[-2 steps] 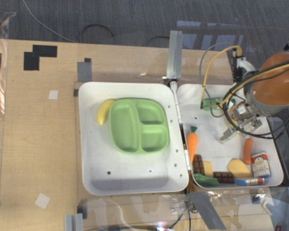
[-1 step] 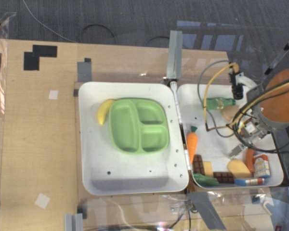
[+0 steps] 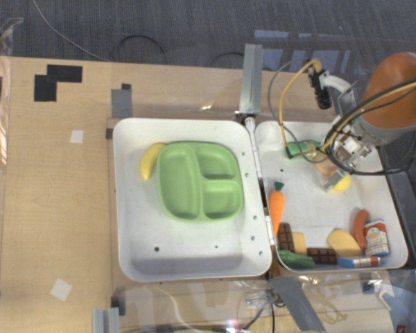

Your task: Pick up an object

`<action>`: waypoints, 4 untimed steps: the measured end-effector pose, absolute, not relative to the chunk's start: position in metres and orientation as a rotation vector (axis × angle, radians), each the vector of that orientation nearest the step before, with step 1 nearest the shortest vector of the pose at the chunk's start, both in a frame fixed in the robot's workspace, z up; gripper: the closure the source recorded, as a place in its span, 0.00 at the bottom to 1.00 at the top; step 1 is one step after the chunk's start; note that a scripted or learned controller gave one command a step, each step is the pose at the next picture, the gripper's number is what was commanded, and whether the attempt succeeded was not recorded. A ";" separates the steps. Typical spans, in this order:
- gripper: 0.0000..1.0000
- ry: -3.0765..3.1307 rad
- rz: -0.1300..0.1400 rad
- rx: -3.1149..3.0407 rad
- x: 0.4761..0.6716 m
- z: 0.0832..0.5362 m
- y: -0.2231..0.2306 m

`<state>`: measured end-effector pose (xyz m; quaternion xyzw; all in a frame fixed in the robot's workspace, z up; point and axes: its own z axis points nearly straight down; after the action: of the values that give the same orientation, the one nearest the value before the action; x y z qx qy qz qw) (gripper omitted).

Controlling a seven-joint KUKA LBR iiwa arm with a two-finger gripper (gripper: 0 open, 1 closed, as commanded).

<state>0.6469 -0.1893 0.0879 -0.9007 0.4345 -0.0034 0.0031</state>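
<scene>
My gripper [image 3: 335, 177] hangs low over the upper middle of the right bin [image 3: 395, 207], under the grey wrist and orange band. A small yellow object [image 3: 342, 182] sits right at its tip, and a tan piece [image 3: 324, 166] lies just to the left of it. The view does not settle whether the yellow object is gripped or only lies beside the tip. Further down the same bin lie a carrot [image 3: 276, 204], a chocolate bar [image 3: 284, 236], a yellow-orange wedge [image 3: 342, 241], a red sausage [image 3: 360, 225] and a small carton [image 3: 376, 238].
The left bin [image 3: 135, 241] holds a green divided plate [image 3: 197, 180] with a banana [image 3: 150, 159] at its left edge. A green pea pod [image 3: 296, 259] and a blue marker [image 3: 360, 261] lie along the right bin's front wall. Cables and a small green board [image 3: 301, 148] sit at its back.
</scene>
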 end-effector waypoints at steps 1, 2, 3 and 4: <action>0.00 1.379 -0.010 -2.816 0.636 0.088 -0.193; 0.00 1.348 -0.012 -2.831 0.630 0.089 -0.179; 1.00 1.350 -0.021 -2.824 0.632 0.103 -0.177; 1.00 1.531 -0.021 -2.732 0.656 0.197 -0.118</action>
<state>0.6559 -0.1183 0.1967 -0.8723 0.4890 -0.0067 0.0049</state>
